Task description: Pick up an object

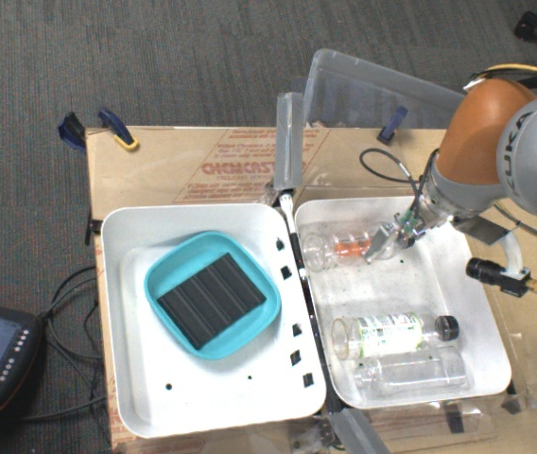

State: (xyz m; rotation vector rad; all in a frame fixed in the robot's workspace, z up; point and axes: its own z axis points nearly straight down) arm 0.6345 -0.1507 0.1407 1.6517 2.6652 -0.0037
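In the right bin [476, 253] my gripper [387, 241] is low over the floor near the back, right at the right end of a small clear bottle [337, 250] with an orange-red inside that lies on its side. Whether it touches the bottle cannot be told. Nearer the front lies a clear bottle [391, 333] with a white and green label and a black cap. A plain clear bottle [410, 372] rests just in front of it, along the bin's front wall.
The left bin [122, 348] holds a teal dish [214, 293] with a black ridged slab [212, 298] on it. A clear plastic sheet [372, 88] stands behind the right bin. Blue clamps [115, 129] grip the cardboard at the back.
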